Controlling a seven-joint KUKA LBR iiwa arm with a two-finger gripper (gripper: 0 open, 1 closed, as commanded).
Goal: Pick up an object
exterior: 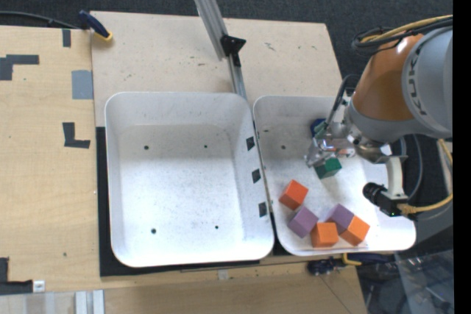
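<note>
My gripper [327,158] reaches into the right bin [283,121] from the right, pointing down over its middle. A green block [329,168] sits at the fingertips, pinched between them, with its lower half showing below the metal. A small blue object [318,127] lies just behind the gripper, partly hidden by it. Loose blocks lie toward the bin's front: an orange cube [294,195], a purple cube [302,221], a second orange cube [324,234], another purple cube [341,216] and an orange block [357,230].
The left bin [176,180] stands beside the right one, sharing a raised wall. A metal rail [206,4] slants down from the top to the bins' junction. Cables and the arm's body crowd the right side.
</note>
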